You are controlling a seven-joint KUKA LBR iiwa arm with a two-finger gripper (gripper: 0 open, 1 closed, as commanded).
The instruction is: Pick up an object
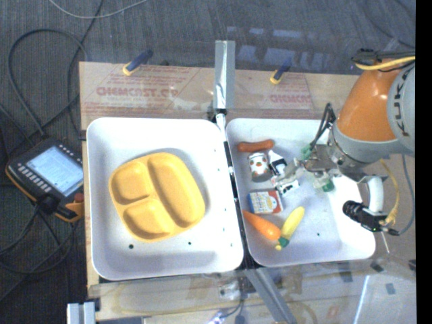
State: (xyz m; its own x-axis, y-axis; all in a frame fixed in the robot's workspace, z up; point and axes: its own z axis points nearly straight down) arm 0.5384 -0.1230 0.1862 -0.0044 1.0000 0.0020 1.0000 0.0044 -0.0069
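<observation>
Now reaching into the right bin (351, 245), claw (289, 181) low among the toys, nothing lifted yet.

Hard to tell whether released or clenched: claw tip blurred against a small white-and-dark item (258, 165). Nearby candidates: sausage (256, 145) toward the bin's far edge, small carton (265, 202) just beside the claw tip, carrot (262, 227) and corn cob (290, 224) touching near the front. Yellow divided plate (156, 194) alone in the left bin (101, 248) on the desk (108, 93). Approach step, by the look of it; next, probably settle over one piece, close squarely, then lift straight up clear of the neighbours.
</observation>
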